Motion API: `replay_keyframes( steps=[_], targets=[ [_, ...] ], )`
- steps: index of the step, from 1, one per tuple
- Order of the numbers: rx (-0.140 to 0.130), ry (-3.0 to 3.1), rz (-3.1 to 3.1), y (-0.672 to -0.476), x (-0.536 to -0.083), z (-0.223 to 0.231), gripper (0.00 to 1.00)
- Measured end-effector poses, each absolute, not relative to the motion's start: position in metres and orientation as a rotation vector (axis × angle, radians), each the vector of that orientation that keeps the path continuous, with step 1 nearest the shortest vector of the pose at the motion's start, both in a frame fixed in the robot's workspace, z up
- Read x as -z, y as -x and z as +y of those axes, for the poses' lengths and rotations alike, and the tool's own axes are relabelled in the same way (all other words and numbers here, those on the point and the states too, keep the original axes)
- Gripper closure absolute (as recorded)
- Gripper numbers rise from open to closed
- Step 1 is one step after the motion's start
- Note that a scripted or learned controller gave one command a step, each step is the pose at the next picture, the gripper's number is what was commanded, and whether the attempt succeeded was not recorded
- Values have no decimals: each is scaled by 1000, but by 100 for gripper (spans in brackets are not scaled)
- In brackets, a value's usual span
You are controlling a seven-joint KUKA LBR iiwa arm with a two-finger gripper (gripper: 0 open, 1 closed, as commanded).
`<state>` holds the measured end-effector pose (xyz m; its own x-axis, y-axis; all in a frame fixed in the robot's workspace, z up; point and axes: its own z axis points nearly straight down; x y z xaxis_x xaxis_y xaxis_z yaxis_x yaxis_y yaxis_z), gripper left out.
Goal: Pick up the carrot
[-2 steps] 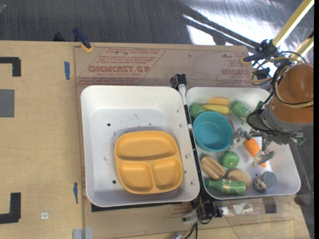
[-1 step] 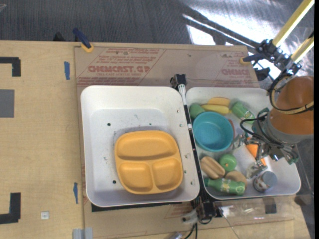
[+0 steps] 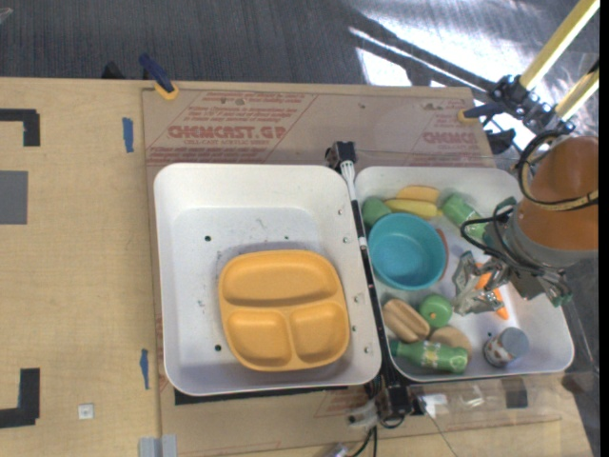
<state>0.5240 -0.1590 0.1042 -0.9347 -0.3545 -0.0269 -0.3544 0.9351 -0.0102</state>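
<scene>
Camera view
Arm: reaches in from the right, its orange band above the right bin [image 3: 552,346].
Gripper [image 3: 481,288]: low in the right bin, fingers clamped on the carrot.
Carrot [image 3: 492,290]: orange, between the fingers, right of the blue bowl [image 3: 407,250].
Nearby: green bottle [image 3: 433,354] and bread roll [image 3: 405,320] at the front; banana [image 3: 416,201] at the back.
Left bin [image 3: 181,255]: holds a yellow divided plate [image 3: 284,307].
</scene>
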Motion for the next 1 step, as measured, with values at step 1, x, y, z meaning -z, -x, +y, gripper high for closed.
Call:
replay_keyframes(
  steps=[1],
  targets=[
    [9, 563, 3054, -526, -115, -157, 100]
  ],
)
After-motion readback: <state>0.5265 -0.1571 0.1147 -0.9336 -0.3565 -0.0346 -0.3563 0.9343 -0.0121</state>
